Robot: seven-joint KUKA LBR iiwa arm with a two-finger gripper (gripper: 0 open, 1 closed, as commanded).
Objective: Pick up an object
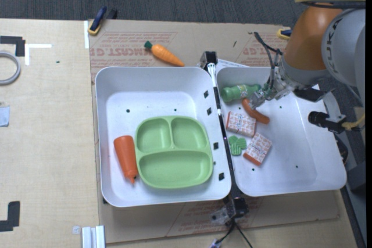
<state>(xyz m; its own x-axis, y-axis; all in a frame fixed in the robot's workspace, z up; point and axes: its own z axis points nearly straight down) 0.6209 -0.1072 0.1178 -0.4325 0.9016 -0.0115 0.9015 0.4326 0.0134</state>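
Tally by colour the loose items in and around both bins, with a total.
Orange: 3 — carrot on the cardboard, tall orange piece beside the plate, sausage.
Green: 3 — divided plate, bottle, small green piece.
Red-and-white packets: 2.
Total: 8

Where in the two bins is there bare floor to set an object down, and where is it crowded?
Right bin: bare from the patterned packets to its right wall. Crowded at its upper left, around the green bottle, sausage and gripper. Left bin: bare strip above the green tray.
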